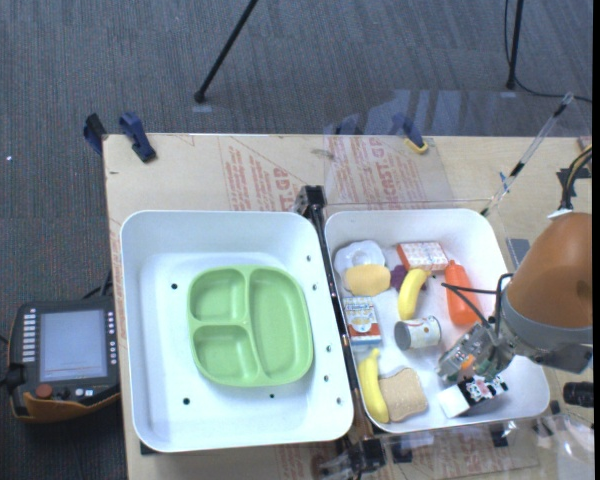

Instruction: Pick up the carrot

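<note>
Right bin (485,230) is crowded: your gripper (470,360), jaw state indiscernible, sits below the carrot (458,293), so descending risks snagging the can (418,333).

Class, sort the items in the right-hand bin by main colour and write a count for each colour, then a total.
Yellow: 3 (lemon, banana, second banana)
Orange: 1 (carrot)
White: 1 (fried egg)
Tan: 1 (bread slice)
Silver: 1 (can)
Mixed print: 2 (carton, box)
Total: 9
</note>
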Controlling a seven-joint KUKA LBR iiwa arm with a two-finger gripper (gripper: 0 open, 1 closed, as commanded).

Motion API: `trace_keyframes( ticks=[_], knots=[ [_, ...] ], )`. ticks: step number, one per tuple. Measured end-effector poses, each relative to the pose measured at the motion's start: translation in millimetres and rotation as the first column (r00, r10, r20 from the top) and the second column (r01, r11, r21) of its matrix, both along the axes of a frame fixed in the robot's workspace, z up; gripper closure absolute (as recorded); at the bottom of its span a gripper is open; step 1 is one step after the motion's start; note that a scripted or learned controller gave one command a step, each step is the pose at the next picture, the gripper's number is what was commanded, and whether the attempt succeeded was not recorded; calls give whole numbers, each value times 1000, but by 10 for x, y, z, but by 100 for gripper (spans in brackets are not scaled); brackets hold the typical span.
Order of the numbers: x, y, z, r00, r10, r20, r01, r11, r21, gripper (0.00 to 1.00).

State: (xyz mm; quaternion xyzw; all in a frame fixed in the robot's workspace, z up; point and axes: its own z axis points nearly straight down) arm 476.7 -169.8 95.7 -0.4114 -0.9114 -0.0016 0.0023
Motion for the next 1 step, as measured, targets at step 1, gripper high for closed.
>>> trace_keyframes(
  ticks=[1],
  knots=[
    [55,557,905,999,32,12,-32,999,-4,100]
  ],
)
